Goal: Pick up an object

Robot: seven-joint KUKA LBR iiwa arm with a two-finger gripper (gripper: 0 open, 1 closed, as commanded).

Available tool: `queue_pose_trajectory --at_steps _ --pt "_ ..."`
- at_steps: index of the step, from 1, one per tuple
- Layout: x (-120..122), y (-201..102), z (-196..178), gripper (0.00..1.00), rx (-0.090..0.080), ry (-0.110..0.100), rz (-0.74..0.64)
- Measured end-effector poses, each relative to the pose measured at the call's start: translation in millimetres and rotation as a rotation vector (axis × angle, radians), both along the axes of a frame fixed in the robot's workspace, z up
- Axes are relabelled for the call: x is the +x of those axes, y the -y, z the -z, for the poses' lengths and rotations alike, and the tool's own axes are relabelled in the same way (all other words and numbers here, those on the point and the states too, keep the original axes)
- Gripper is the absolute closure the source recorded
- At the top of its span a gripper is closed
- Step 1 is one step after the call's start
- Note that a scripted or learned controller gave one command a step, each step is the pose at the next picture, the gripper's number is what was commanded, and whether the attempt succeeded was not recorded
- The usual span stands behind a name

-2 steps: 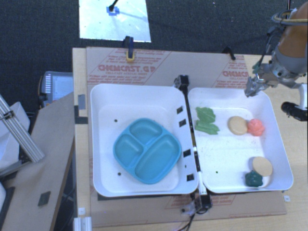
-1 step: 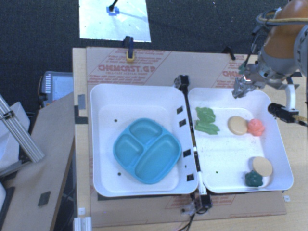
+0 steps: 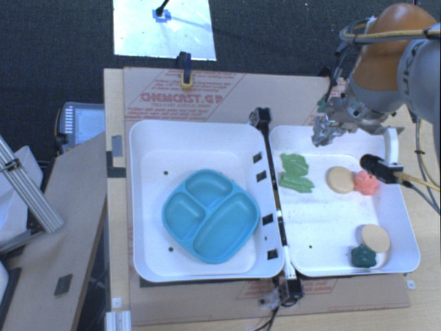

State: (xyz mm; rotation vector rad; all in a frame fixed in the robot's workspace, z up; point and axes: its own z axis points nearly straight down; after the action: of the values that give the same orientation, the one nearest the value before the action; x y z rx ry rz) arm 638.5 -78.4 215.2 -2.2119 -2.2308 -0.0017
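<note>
Nearest us, well below the gripper (image 3: 322, 138), a dark green lump (image 3: 363, 256) touches a tan disc (image 3: 375, 237) in the right bin (image 3: 406, 254). We note a second tan disc (image 3: 340, 179) touching a pink lump (image 3: 366, 183), below and right of the gripper; green leafy pieces (image 3: 295, 172) lie just below and left. Left bin (image 3: 148, 140): blue divided plate (image 3: 210, 215), far lower left. Gripper hangs over the right bin's far edge; we cannot tell its opening. Black clips (image 3: 262, 158) line the divider.
</note>
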Motion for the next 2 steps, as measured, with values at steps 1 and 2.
queue_pose_trajectory --at_steps 1,2 --pt "-22.4 -38.9 -7.2 1.00 0.000 -0.001 0.001" --pt "-51.2 -88.0 -0.4 1.00 0.001 -0.002 0.000"
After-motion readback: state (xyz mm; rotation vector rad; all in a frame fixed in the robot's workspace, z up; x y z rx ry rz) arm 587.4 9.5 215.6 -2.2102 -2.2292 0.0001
